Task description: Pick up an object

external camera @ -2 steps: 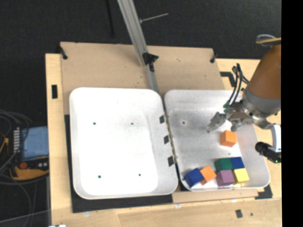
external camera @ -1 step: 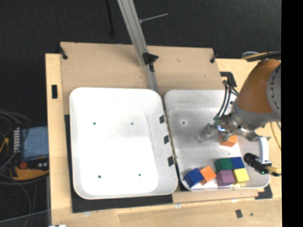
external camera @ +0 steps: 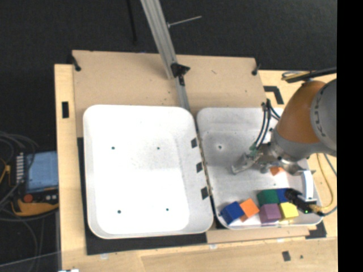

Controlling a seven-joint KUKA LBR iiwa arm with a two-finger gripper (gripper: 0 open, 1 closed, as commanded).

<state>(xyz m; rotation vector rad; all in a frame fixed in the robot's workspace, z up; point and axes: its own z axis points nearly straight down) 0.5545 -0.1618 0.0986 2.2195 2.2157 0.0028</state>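
Several small blocks lie along the near edge of the right bin [external camera: 227, 123]: a blue block [external camera: 231, 211], an orange block [external camera: 248, 207], a green block [external camera: 267, 198], a purple block [external camera: 270, 213] and a yellow block [external camera: 289, 210]. A small orange piece [external camera: 276, 171] shows just under the wrist. My gripper [external camera: 243, 164] hangs low over the bin's bare middle, up and left of the blocks and apart from them. Nothing is visibly held in it.
The left bin [external camera: 142, 169] lies beside the right one, with a thin divider edge between them. A slanted metal pole [external camera: 161, 33] rises behind the bins. Cables and a blue box [external camera: 42, 171] sit off the bench at far left.
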